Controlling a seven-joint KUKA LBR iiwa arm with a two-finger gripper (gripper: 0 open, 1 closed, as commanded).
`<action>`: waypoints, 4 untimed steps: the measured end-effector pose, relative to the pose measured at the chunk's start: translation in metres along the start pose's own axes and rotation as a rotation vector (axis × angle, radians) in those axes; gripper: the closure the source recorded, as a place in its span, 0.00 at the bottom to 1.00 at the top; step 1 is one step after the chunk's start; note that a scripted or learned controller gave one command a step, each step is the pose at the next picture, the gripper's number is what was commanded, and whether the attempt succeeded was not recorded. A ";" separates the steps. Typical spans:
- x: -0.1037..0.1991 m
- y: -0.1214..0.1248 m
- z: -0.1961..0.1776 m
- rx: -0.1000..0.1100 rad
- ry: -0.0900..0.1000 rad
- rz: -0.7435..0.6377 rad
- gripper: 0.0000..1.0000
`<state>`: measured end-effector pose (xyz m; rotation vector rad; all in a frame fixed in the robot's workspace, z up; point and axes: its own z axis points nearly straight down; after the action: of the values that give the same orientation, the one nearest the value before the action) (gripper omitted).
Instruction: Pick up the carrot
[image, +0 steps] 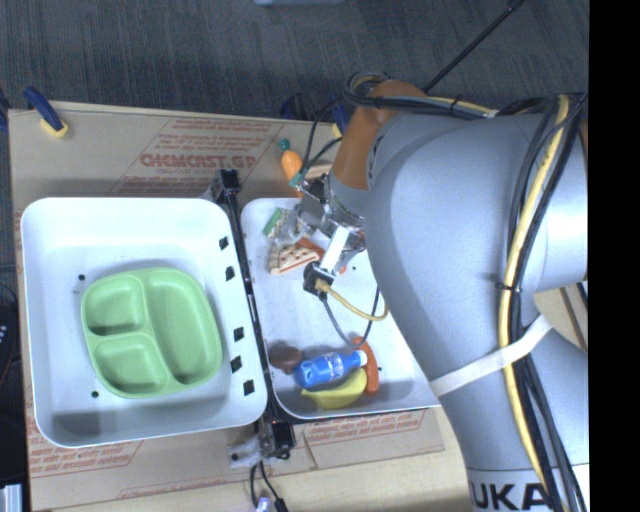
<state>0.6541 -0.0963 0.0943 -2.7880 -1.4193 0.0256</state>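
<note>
A small orange carrot (290, 164) with a green tip lies at the far rim of the right bin (258, 300), seemingly just outside it on the cardboard. My gripper (308, 200) hangs over the bin's far end, just below and right of the carrot. The view does not show whether it touches the carrot. The grey arm hides the right half of this bin.
A pizza-like wedge (291, 261) and a green piece (272, 225) lie under the gripper. At the near end are a brown lump (285, 355), a blue bottle (328, 368), a yellow banana (336, 393) and an orange piece (372, 374). The left bin (40, 230) holds a green divided plate (150, 330).
</note>
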 end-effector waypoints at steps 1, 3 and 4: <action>0.015 -0.014 -0.123 -0.016 0.008 -0.003 0.00; -0.041 0.025 -0.115 -0.015 0.010 0.179 0.00; -0.099 0.019 0.004 -0.012 0.009 0.303 0.00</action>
<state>0.6109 -0.1870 0.0909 -2.9785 -0.9854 0.0072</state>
